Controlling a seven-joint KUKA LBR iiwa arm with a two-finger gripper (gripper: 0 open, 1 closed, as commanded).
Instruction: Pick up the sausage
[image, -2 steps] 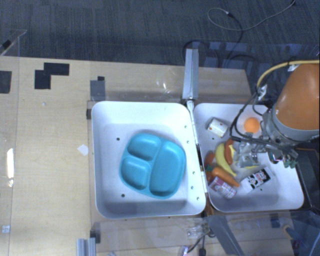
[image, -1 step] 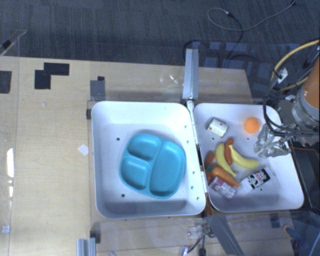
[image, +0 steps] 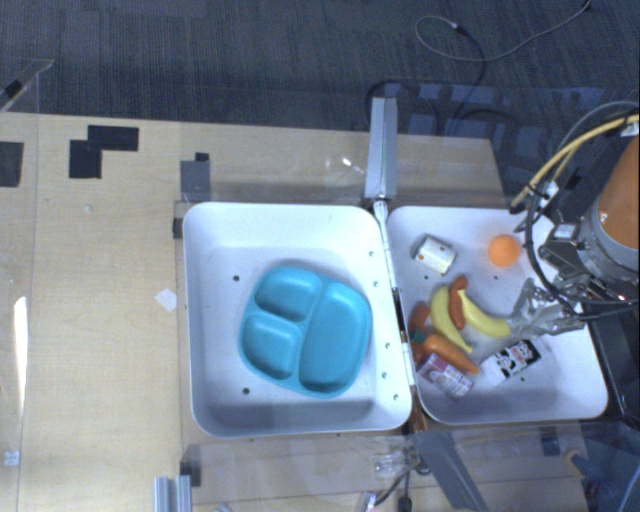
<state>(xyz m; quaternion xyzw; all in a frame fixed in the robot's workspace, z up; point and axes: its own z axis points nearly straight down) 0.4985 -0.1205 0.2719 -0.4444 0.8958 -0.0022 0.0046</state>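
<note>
Sitting in the right bin (image: 560, 400), the sausage (image: 457, 300) is lying beside the banana (image: 470, 318). Gripper (image: 535, 312) is hovering at the banana's right end; finger state cannot be told.

No legible text, brand, number or sign anywhere. Black-and-white printing on the small carton (image: 517, 358) just right of the banana (image: 478, 318), too small to read. Dark marking on the white can (image: 435, 253) above the banana, likewise too blurred. Red packet (image: 447, 375) below the banana, printing unreadable.
</note>
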